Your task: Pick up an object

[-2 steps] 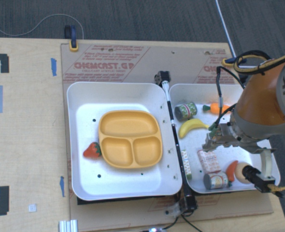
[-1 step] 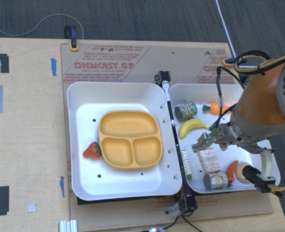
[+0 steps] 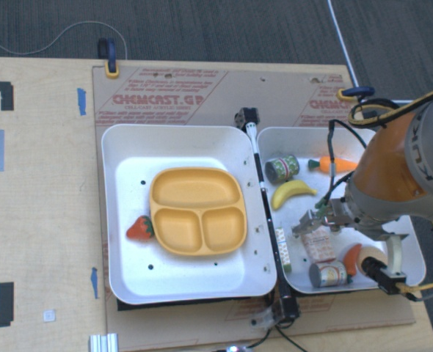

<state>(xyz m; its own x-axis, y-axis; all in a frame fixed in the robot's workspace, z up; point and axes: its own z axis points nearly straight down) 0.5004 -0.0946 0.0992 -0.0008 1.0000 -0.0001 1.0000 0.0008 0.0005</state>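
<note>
Writing on board: red print on the brown cardboard sheet (image 3: 202, 97) under the bins, too blurred to read with confidence
Left bin (image 3: 121, 196): shallow, white, smooth plastic with rounded corners
Tray (image 3: 198, 210): yellow-orange, rounded, three compartments, one long at the far side and two smaller at the near side, lying in the left bin
Strawberry (image 3: 139, 229): red with a green top, touching the tray's left edge
Right bin (image 3: 290, 141): same white plastic, just beside the left bin
Green can (image 3: 282, 168): small cylinder lying on its side, label unreadable
Banana (image 3: 292, 192): yellow, curved, just near of the green can
Carrot (image 3: 334, 165): orange, tapered, at the far side, partly behind the arm
Packet (image 3: 320, 245): flat, pale with reddish print, text too small to read
Grey can (image 3: 329, 274): lying on its side near the bin's front wall, label illegible
Red object (image 3: 353, 257): rounded, beside the grey can
Gripper (image 3: 313, 222): low over the packet; finger state cannot be told
</note>
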